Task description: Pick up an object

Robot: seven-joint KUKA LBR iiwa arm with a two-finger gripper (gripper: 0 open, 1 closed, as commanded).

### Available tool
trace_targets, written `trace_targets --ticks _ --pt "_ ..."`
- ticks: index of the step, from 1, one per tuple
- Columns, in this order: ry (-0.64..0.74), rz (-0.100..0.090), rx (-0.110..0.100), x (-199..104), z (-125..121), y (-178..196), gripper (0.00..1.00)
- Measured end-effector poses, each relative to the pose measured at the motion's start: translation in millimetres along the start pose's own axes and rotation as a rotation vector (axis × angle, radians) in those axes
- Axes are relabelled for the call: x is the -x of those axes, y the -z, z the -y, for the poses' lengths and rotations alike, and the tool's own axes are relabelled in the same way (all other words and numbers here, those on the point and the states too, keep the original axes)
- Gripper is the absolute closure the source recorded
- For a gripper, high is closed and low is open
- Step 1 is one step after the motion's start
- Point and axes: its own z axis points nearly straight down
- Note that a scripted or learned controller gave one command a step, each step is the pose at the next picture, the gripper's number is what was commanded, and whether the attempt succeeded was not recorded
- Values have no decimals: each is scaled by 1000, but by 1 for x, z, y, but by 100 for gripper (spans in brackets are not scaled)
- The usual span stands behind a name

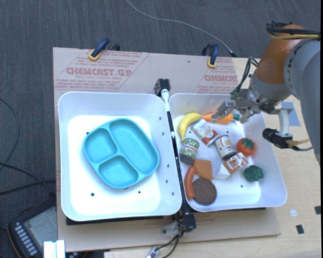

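The end effector (230, 109) hangs over the right bin's (274, 190) far edge, just above a carrot (222, 118) that it partly hides; its fingers look spread, with nothing between them. Labels on the small cans (190, 147) and cartons (206, 131) are too small to read. The board on the counter (99, 71) reads "CHEMCAST GP". A blue plate (121, 152) lies in the left bin (75, 198).
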Motion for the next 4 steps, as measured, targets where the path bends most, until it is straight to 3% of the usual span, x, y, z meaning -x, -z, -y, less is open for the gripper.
trace_targets --ticks 1,2,3,4 --pt "-3 -2 8 -14 6 -43 0" --pt "-3 -5 16 -16 3 -29 100" --pt "-3 -5 14 -16 4 -31 0" --pt "-3 -7 16 -17 3 -20 100"
